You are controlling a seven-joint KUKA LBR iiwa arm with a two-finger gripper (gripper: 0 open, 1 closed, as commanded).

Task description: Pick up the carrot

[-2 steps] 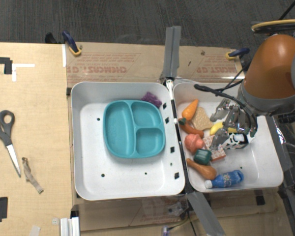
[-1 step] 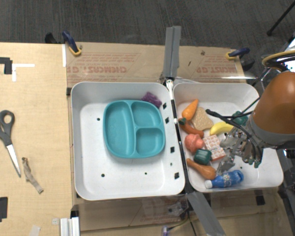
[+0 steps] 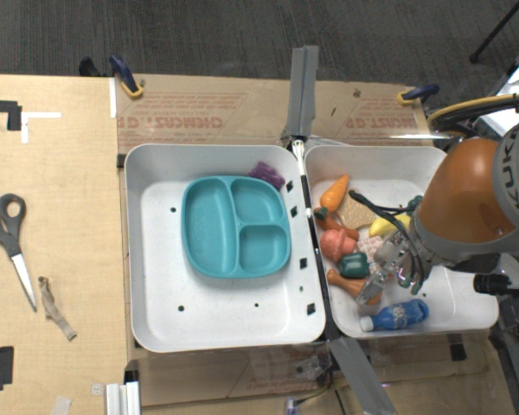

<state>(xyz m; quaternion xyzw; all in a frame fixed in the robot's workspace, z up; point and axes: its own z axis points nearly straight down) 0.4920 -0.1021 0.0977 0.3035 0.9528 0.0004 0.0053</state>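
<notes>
in the right bin [image 3: 432, 167], the jaws [image 3: 387, 271] hover beside the carrot [image 3: 334, 191].

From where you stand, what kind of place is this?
Likely a robot test bench: an arm reaches over two white bins, toy food such as a carrot fills one, and scissors lie on taped cardboard.

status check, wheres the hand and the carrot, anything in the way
Hand low in the right bin, among the toys. Carrot apart at the bin's far left, untouched. Between them a yellow toy and a red toy.
</notes>
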